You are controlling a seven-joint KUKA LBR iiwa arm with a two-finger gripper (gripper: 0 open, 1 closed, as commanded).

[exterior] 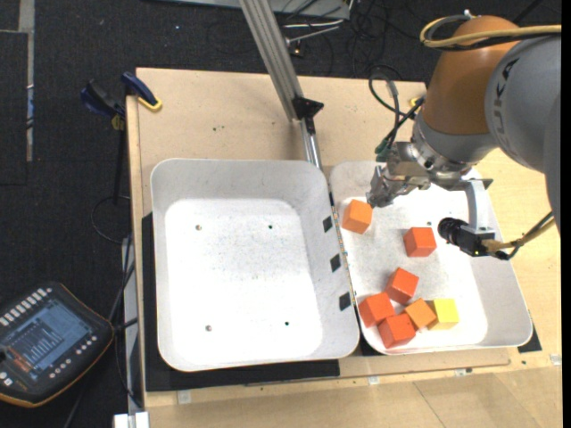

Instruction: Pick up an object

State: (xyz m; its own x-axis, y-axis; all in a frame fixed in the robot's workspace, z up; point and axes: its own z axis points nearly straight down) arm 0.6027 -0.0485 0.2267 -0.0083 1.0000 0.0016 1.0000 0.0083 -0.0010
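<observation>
Several cubes lie in the right bin [486,283]. An orange cube [357,216] sits near its upper left corner, close to the wall between the bins. My gripper [378,194] hangs just above and to the right of that cube, its tip touching or nearly touching the cube's top right edge. A red-orange cube [419,241] lies to the right of it. Further down sit a red cube [402,284], two more red ones [376,308] [397,329], an orange one [419,313] and a yellow one [444,311], clustered near the front edge.
The left bin [241,257] lies beside the right one, and their rims meet. A slanted metal pole [277,52] ends at the bins' back edge. A black attachment with cables [464,234] hangs off the wrist over the right bin. A teach pendant [40,337] rests at the lower left.
</observation>
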